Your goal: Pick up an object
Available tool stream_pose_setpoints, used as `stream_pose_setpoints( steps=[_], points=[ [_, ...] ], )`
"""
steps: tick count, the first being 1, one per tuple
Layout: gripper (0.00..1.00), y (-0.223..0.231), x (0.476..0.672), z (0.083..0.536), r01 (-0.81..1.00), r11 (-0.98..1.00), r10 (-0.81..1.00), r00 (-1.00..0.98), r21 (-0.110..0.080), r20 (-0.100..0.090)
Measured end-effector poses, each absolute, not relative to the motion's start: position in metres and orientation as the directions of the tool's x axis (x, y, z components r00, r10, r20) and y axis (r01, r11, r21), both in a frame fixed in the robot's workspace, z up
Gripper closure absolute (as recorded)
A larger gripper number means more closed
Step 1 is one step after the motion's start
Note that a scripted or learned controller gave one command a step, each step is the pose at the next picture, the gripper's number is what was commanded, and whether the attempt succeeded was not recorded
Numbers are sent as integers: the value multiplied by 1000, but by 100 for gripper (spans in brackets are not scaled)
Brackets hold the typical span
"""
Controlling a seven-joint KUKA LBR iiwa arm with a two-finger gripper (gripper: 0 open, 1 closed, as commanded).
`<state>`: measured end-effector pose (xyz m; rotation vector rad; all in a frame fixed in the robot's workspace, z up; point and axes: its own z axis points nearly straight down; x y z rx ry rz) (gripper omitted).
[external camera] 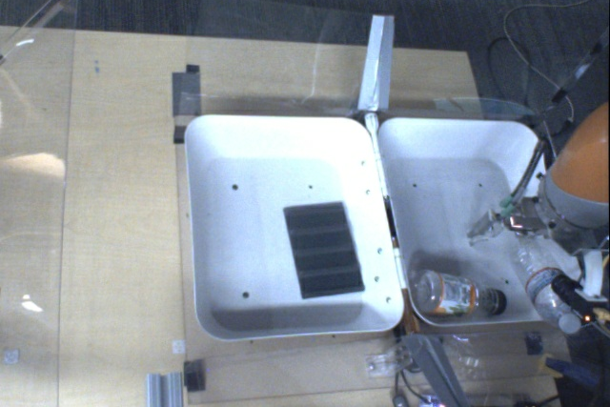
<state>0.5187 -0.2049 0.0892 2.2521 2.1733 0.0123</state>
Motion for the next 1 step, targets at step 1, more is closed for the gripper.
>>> stream_pose_setpoints(
  steps=[1],
  points=[
    [0,-194,574,87,852,-524,852,524,8,3]
  ],
)
